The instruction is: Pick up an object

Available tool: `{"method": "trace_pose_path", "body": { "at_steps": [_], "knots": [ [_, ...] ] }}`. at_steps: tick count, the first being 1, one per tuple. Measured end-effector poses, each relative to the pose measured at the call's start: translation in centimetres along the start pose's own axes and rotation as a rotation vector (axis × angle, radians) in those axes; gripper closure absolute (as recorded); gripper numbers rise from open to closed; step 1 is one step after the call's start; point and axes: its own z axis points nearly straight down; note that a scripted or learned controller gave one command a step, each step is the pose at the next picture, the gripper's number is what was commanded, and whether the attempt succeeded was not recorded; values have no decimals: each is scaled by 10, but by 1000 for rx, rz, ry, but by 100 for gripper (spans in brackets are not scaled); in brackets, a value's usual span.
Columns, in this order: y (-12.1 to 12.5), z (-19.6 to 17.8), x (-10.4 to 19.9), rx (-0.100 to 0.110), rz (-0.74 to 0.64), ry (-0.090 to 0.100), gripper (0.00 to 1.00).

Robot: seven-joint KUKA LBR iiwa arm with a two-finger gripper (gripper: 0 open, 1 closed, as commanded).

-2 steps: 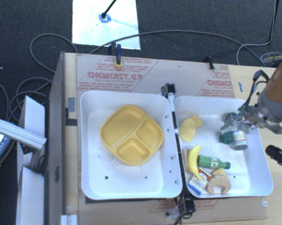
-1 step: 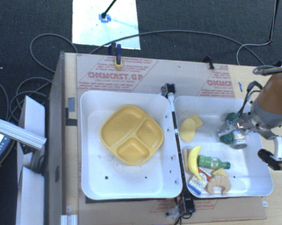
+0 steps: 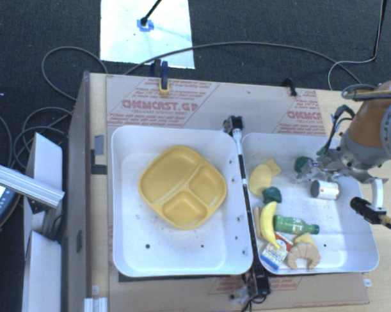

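Jaws cannot be made out clearly at this slant; whether they are parted or closed cannot be told, and nothing is being seen held by the gripper [image 3: 318, 170]. It is being shown low over the far part of the right bin [image 3: 365, 251], reached in from the right by the grey arm [image 3: 369, 129] with its orange band. Just beside it a small white cylinder [image 3: 325, 189] is lying on its side, and a dark green piece [image 3: 303, 164] is sitting close by.

Further toward the divider, other candidates are being kept: a pale yellow wedge [image 3: 264, 175], a banana [image 3: 268, 222], a green bottle [image 3: 294, 225] lying flat, a croissant [image 3: 305, 254] and a small packet [image 3: 273, 255]. A yellow divided tray [image 3: 183, 185] is being held in the left bin [image 3: 131, 246].

The step in hand is judged to be the approach to a grasp. It would be done well if one object were singled out, most likely the white cylinder, and straddled across its narrow width, since a round thing is likely to be rolled away by an off-centre touch. Crowded items near the banana are better avoided.
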Motion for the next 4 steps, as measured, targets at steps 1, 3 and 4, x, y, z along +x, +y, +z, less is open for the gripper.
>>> {"method": "trace_pose_path", "body": {
  "at_steps": [1, 3, 4],
  "knots": [
    [19, 0, 69, 1, -1, 2, 0],
    [-29, -10, 113, 1, -1, 2, 100],
    [-64, -117, 118, 1, 1, 1, 100]
  ]
}}
